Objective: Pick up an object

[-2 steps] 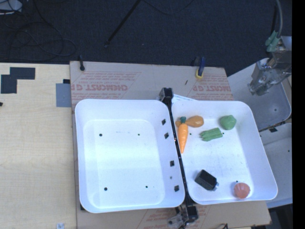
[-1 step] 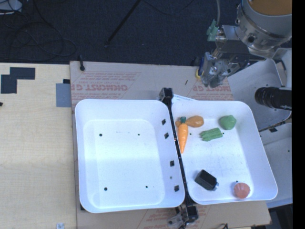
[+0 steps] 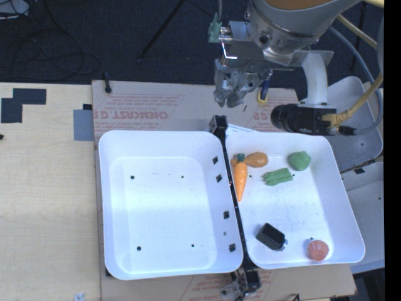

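On the left of the frame I see the pale wood surface [image 3: 44, 187] with a few dark shapes stuck on it in the upper left. A brown cardboard sheet [image 3: 156, 108] lies on it, under two white bins.

The left bin [image 3: 106, 162] takes up the middle left of the frame. A black clip strip [image 3: 227, 187] runs between the two bins.

The right bin [image 3: 341, 199] holds the toys I can pick from. Just right of the strip lies an orange carrot [image 3: 239, 179], pointing down the frame. A brown-orange lump [image 3: 256, 160] touches the top of the carrot. To the right of that is a green long piece [image 3: 277, 177]. A round green toy [image 3: 299, 160] sits near the top right of the bin. Lower down, a black block [image 3: 271, 237] lies near the bottom edge. A pink round toy [image 3: 317, 250] sits in the bottom right corner.

My end effector [image 3: 233, 93] hangs high at the top middle of the frame, over the cardboard, beyond the top edge of the bins. It is well apart from all the toys. I cannot tell how it is set, and I see nothing in it. The grey arm [image 3: 294, 11] fills the upper right.
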You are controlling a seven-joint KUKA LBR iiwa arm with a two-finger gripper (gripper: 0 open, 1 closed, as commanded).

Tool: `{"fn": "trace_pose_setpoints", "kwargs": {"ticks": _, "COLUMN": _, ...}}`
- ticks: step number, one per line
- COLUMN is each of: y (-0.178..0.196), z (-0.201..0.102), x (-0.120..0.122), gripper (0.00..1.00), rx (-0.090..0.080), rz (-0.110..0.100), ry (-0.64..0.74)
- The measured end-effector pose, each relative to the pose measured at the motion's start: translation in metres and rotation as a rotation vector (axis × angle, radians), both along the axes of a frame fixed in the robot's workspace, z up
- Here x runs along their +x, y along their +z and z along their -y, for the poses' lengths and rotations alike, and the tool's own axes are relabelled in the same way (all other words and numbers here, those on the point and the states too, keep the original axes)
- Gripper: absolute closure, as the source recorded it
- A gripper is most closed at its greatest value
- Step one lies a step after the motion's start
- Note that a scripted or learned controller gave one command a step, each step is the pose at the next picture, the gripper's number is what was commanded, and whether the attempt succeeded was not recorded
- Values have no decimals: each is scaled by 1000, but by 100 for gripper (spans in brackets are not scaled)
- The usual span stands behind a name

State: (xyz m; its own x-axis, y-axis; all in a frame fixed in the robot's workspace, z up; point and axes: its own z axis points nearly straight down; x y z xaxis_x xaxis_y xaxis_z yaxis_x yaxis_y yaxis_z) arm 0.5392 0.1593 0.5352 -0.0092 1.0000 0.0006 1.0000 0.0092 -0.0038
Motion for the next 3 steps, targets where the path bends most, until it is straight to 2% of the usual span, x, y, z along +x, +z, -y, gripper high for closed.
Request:
{"fn": "trace_pose_setpoints", "kwargs": {"ticks": 1, "y": 1, "z": -55, "x": 68, "gripper": 100, "rx": -1, "rz": 3, "ry": -6}}
{"fn": "trace_pose_setpoints", "kwargs": {"ticks": 2, "y": 2, "z": -85, "x": 90, "gripper": 100, "rx": -2, "rz": 1, "ry": -8}}
{"fn": "trace_pose_setpoints", "kwargs": {"ticks": 3, "y": 2, "z": -83, "x": 90, "gripper": 100, "rx": -2, "rz": 0, "ry": -10}}
